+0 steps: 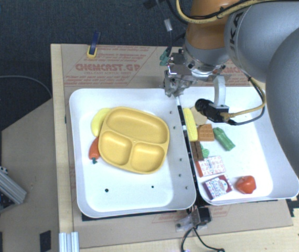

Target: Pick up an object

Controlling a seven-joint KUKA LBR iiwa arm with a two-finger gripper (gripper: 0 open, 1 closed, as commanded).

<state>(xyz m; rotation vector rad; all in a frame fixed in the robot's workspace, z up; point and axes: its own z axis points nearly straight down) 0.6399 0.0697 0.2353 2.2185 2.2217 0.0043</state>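
The grey arm (275, 46) with its orange band comes in from the right and ends in the pincer (173, 88), which hangs over the far end of the seam where the two white bins meet. Whether it is spread or pressed together cannot be told, and nothing can be seen pinched in it.

Below and to the left of the pincer lies the left bin (86, 193), and in it the largest loose thing, a yellow divided tray (134, 139) lying tilted (three compartments, hollow side up). A yellow banana-like piece (98, 121) peeks out from under the tray's far-left edge, and a small orange-red pepper shape (94, 150) lies touching its left rim.

Below and to the right of the pincer is the right bin (259, 156). Nearest the pincer there, just beneath it along the seam, lies a yellow corn cob (191, 124), with a brown waffle-like square (206, 133) touching it. A green pickle (224, 139) sits just beside that. Further toward the near edge come two red-and-white packets (212, 167) (217, 186) one after the other, then a red tomato (245, 184) to their right, well apart from the pincer.

Both bins rest on a cardboard sheet (113, 66) over the worktop.
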